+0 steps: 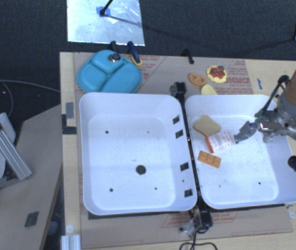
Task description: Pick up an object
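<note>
White bin [273, 191] at right of frame holds a red-and-white packet [221, 140], tan block [206, 125] and orange wafer [209, 159], all unlifted. The gripper [243, 133] sits beside the packet, grasping nothing; whether it is spread I cannot tell.

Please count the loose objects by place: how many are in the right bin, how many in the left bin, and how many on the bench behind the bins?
Right bin: 3 (tan block, red-and-white packet, orange waffle piece)
Left bin: 1 (small dark disc)
Bench behind bins: 4 (blue tray, three small toy foods)
Total: 8

3 items [214, 140] in right bin [273, 191], pincer [243, 133] just right
</note>
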Controlling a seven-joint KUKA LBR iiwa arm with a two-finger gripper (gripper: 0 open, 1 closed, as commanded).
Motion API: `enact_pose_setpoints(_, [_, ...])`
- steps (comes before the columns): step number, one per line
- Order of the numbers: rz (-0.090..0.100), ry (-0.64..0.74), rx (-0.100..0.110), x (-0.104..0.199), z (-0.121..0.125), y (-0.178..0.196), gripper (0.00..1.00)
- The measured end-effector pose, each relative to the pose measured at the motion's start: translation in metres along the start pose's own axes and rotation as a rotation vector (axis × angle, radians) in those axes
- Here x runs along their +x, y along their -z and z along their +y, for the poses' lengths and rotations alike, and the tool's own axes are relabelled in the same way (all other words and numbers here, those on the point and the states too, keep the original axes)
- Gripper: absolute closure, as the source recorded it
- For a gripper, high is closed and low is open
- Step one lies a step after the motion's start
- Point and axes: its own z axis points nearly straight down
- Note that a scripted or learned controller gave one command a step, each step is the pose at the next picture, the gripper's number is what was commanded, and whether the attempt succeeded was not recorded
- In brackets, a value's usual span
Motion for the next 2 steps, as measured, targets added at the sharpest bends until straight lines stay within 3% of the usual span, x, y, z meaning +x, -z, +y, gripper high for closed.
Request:
enact_pose_setpoints(1, [0.000, -0.006, 0.003, -0.045, -0.046, -0.047, 0.00])
enact_pose_setpoints(2, [-0.001, 0.002, -0.003, 0.035, -0.049, -0.127, 0.00])
